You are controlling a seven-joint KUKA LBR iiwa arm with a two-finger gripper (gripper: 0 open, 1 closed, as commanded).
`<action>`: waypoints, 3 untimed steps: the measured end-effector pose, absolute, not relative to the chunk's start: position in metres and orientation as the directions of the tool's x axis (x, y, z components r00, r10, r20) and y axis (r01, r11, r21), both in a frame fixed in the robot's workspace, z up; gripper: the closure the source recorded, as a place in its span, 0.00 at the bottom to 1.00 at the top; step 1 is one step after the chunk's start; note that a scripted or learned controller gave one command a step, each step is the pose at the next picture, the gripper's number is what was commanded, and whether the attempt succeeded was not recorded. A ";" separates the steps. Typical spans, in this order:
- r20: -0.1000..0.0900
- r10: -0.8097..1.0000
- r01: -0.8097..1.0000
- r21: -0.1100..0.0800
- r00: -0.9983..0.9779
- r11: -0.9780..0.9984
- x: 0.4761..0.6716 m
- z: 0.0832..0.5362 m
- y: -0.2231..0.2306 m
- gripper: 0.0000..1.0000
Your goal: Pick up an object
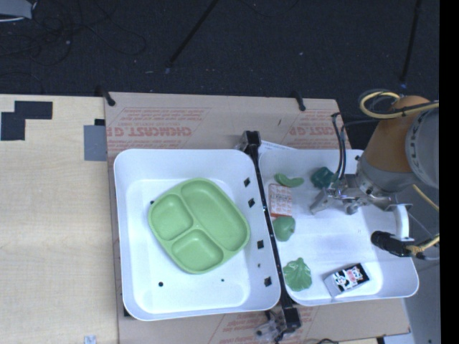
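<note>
My gripper [327,198] hangs over the upper middle of the right bin [401,287], reaching in from the right. Just above its tip lies a teal object [322,175], very close to it; I cannot make out whether they touch. A light green leaf-shaped piece [289,180] lies at the bin's top left. Below that is an orange and white card [280,199], then a green lump [285,227]. A ruffled green lettuce piece [297,274] and a black and white box [348,279] lie near the front edge.
The left bin [136,278] holds a green divided plate [199,224]. A black clip rail [259,221] runs between the two bins. Bare white floor shows in the right bin's middle, below the gripper.
</note>
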State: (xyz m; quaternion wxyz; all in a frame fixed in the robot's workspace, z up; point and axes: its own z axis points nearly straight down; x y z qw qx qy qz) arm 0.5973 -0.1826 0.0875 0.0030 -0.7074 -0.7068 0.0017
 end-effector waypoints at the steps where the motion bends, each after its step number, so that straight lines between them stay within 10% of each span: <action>1: 0.001 1.000 1.000 -0.004 0.002 -0.002 0.598 0.101 -0.183 1.00; 3: -0.001 1.000 1.000 0.003 -0.002 0.002 0.598 0.213 -0.173 1.00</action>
